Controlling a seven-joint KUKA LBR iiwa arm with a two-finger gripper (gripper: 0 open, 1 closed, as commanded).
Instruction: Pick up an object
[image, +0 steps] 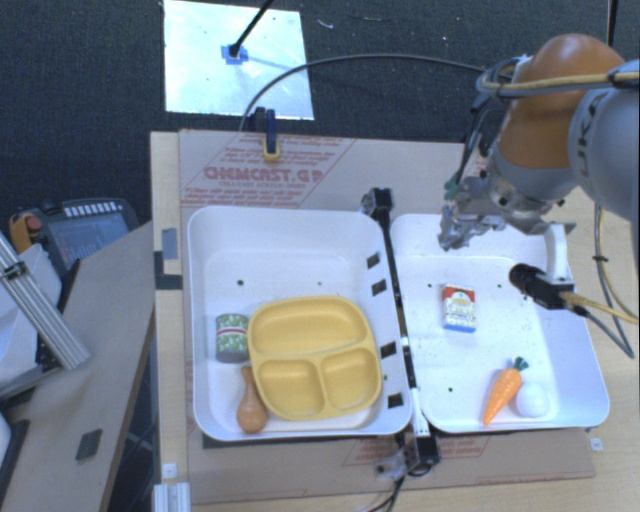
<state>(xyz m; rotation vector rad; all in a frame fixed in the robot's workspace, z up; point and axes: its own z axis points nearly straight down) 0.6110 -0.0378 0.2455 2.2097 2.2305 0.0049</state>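
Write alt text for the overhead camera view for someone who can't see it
A grey and orange robot arm hangs its gripper over the back of the right white bin, above a small box, a toy carrot and a white egg. The left bin holds a yellow divided tray, a small can and a wooden piece.

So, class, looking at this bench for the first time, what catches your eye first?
The yellow divided tray in the left bin stands out, with a small can beside it. In the right bin lie an orange carrot and a small box, with the pincer above that bin's far edge.
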